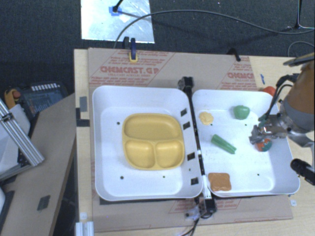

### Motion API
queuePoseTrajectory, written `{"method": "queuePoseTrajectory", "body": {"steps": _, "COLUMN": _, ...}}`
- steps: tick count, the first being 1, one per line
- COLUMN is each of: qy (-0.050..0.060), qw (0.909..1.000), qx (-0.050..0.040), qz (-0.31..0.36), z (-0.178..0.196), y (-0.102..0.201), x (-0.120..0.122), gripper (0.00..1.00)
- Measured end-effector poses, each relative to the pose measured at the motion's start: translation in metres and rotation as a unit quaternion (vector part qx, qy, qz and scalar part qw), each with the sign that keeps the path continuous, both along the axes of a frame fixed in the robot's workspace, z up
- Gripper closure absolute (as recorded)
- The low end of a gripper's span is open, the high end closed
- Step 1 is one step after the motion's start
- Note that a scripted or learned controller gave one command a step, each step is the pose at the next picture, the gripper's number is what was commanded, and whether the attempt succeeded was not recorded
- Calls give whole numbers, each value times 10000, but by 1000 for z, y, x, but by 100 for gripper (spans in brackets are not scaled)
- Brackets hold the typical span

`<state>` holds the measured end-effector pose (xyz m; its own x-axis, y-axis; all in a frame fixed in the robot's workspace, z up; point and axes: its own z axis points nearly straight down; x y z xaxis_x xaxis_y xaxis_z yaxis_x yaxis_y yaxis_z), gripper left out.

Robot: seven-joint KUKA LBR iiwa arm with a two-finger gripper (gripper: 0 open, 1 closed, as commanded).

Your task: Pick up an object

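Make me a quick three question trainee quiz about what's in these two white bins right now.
1. True or false: the yellow divided tray lies in the right bin.
2. How many compartments does that tray have?
3. Which item lies closest to the gripper? A) orange-brown square B) small multicoloured object C) pale yellow disc

Key: 1 false, it lies in the left bin; 2 three; 3 B.

Robotics lab: bench point(162, 63) with white bins point(142, 95), loose cables point(221, 18), aluminium framing point(19, 136) (left edge).
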<state>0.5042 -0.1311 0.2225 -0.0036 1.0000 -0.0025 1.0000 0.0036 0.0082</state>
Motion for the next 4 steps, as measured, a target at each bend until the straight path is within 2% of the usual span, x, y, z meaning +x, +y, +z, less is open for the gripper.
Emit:
{"method": "queuePoseTrajectory", "body": {"steps": 1, "qy": 5, "qw": 10000, "qx": 2, "qz": 2, "z": 44, "y": -4, "x": 0, "gripper": 100}}
{"method": "queuePoseTrajectory", "body": {"steps": 2, "qy": 34, "qw": 10000, "qx": 20, "qz": 25, "z": 29, "y": 44, "x": 13, "gripper": 100}}
{"method": "queuePoseTrajectory", "body": {"steps": 3, "qy": 30, "qw": 10000, "qx": 19, "qz": 33, "z": 34, "y": 99, "x": 20, "gripper": 100}}
{"method": "queuePoseTrajectory", "body": {"steps": 4, "qy": 29, "qw": 10000, "qx": 21, "qz": 34, "z": 23, "y": 154, "x": 42, "gripper": 100}}
